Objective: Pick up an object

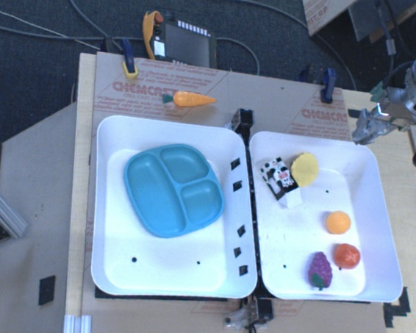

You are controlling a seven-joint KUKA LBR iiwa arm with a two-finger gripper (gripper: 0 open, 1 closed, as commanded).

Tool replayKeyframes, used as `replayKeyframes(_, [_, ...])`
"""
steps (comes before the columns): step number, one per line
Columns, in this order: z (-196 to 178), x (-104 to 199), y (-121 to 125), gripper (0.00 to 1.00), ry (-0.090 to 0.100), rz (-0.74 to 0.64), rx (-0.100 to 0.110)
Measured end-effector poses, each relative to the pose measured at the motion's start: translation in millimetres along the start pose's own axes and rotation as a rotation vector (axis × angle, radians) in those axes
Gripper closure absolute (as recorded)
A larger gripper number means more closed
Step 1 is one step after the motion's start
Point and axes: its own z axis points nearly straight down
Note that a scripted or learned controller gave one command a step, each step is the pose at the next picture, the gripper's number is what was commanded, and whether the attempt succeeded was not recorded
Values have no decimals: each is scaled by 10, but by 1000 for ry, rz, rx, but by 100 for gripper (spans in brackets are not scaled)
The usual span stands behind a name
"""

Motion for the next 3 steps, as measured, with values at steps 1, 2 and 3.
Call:
replayKeyframes(1, [-51,512,-36,100,5,-4,9])
replayKeyframes(2, [-84,1046,-87,100,4,-4,9])
replayKeyframes(3, [-17,1666,-210,100,4,-4,11])
